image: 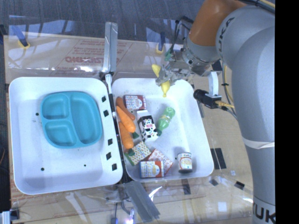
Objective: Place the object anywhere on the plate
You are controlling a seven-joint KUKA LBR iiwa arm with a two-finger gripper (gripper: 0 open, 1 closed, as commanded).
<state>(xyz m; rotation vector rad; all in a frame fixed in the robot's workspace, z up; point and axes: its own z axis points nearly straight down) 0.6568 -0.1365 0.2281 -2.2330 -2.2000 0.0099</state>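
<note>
A blue divided plate (72, 118) lies in the left white bin (28, 171). At the far edge of the right bin (198, 125) my gripper (167, 78) hangs shut on a yellow curved object (164, 87), likely a toy banana. One yellow end sticks out to the left of the fingers and the other points down over the bin's back rim. The object is lifted clear of the things in the bin. The plate is well to the left of the gripper, past the divider between the bins.
The right bin holds two orange carrots (124, 121), a green bottle (165, 118), a cow-patterned carton (148, 128), a small can (185, 162) and several small food cartons (150, 168). A grey metal bar (110, 45) stands behind the bins' junction.
</note>
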